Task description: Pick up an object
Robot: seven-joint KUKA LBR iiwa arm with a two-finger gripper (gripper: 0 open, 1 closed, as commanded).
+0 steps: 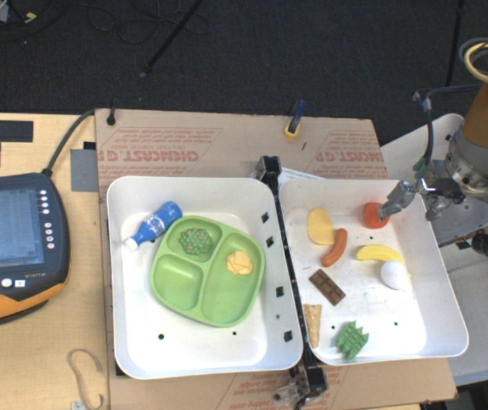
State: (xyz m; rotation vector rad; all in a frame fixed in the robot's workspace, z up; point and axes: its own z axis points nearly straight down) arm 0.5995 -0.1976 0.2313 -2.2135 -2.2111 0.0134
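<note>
Gripper [395, 203], grasp state impossible to tell, hangs over the red object [374, 214] near the right bin [449, 314] far edge.

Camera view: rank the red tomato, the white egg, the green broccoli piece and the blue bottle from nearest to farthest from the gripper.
1. Red tomato, right bin, right beside the gripper.
2. White egg, right bin, lower down.
3. Green broccoli piece, right bin's near edge.
4. Blue bottle, left bin, far side.

Your bench [21, 340] carries a cardboard sheet [226, 148] under both bins; left of that sheet lies a handheld pendant [13, 242].
</note>
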